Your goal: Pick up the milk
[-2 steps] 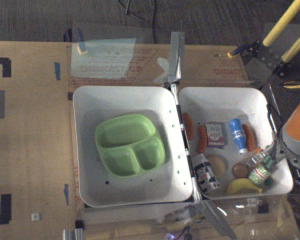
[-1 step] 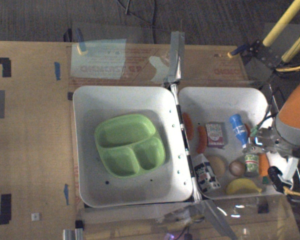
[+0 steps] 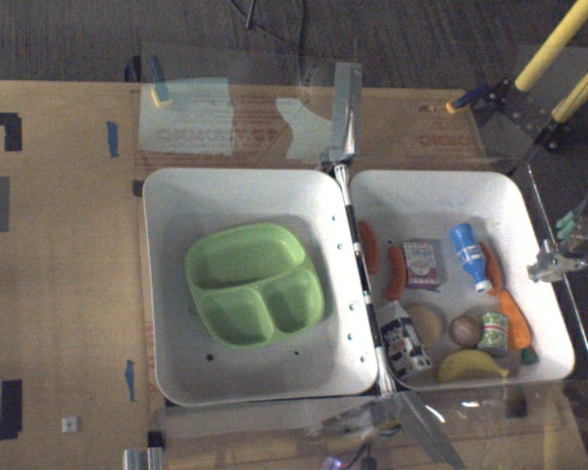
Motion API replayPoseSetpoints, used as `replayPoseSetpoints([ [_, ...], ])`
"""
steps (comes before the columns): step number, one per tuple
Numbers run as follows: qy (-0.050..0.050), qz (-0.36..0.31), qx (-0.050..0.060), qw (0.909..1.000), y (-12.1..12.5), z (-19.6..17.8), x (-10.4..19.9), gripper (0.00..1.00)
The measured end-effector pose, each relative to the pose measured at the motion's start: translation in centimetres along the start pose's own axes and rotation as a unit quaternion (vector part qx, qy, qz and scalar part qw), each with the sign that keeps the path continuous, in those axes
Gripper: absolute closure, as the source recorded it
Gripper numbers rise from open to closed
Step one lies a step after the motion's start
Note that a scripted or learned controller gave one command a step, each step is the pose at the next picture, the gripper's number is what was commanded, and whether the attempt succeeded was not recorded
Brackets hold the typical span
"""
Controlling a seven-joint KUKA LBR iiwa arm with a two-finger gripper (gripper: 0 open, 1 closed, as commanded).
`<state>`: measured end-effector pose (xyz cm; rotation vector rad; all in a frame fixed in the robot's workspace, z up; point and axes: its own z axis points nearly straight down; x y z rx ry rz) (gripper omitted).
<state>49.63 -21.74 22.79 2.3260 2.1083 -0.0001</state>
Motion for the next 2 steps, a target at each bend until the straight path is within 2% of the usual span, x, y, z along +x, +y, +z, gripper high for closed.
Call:
replayPoseSetpoints([
  [1, -0.001, -0.028, 0.0, 0.9996, 4.52, 1.4, 0.26, 1.0],
  [2, 0.0, -0.029, 0.0, 0.9996, 4.54, 1.4, 0.35, 0.0],
])
